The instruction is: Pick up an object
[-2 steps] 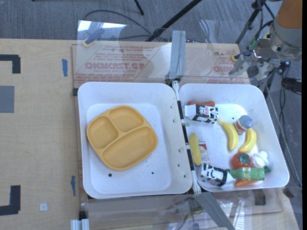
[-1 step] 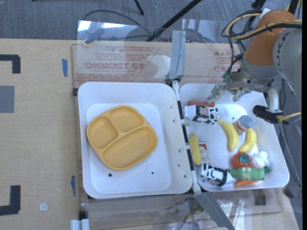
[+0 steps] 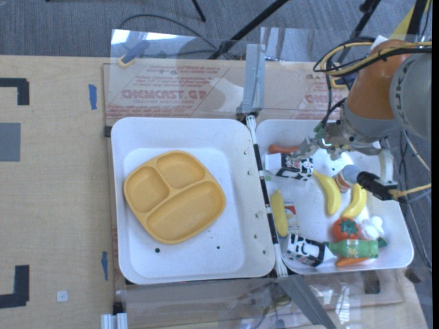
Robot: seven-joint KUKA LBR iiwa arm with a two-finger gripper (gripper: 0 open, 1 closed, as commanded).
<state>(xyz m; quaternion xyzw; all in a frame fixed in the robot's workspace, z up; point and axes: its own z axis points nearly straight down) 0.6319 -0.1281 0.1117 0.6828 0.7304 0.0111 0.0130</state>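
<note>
Arm: I see it [image 3: 384, 81] reaching in from the right, its orange band over the back right corner of the right bin.
Gripper: it [image 3: 328, 142] hangs above the back of the right bin; I cannot tell from here how it is set, as it is too small and cluttered.
Right bin: its [image 3: 405, 232] white floor is crowded, and the freest patch I can find is the middle strip between the two bananas and the left wall.
Left bin: its [image 3: 137, 142] floor carries a yellow divided plate [image 3: 175, 196], with bare white margin all round it, widest along the front and the right.
Divider: the two bins meet at a hinged edge [image 3: 260, 190] running front to back.
Banana, centre: it [image 3: 329, 192] lies with its long axis front to back, slightly curved, just beside the gripper's front side.
Banana, right: it [image 3: 356, 201] leans diagonally, upper end toward the right wall, near the first one.
Yellow piece by divider: it [image 3: 278, 213] lies long axis front to back, close along the left wall.
Cow-patterned cartons: one [image 3: 293, 166] lies at the back left under the gripper, long axis left to right; another [image 3: 305, 249] sits at the front edge.
Front right corner: a red and green cluster of toy food [image 3: 351, 240] is pressed near the rim.
Back wall: a clear sheet [image 3: 171, 81] stands behind both bins.
</note>
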